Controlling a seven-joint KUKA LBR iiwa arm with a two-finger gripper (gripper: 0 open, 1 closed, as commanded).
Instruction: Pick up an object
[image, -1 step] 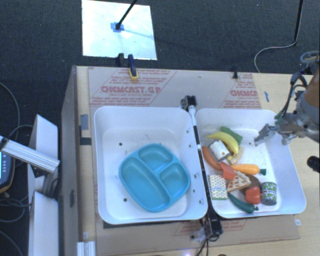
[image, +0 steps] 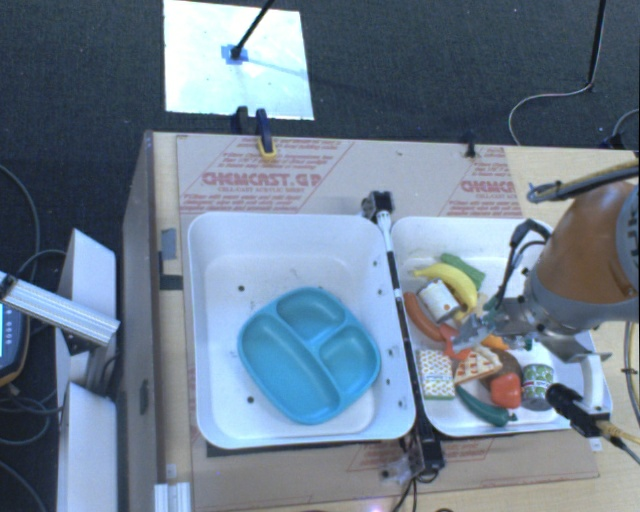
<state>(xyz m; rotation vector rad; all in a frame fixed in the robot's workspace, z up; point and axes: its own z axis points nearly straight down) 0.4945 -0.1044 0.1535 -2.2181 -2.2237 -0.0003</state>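
— Two shallow white bins on the bench: what's where?
— Blue sectioned plastic plate left; toy food right, gripper above the yellow banana. Jaws' state unclear.

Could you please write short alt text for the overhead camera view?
A grey-and-orange robot arm reaches from the right, its gripper low over toy food in the right bin. The left bin holds a blue divided plate.
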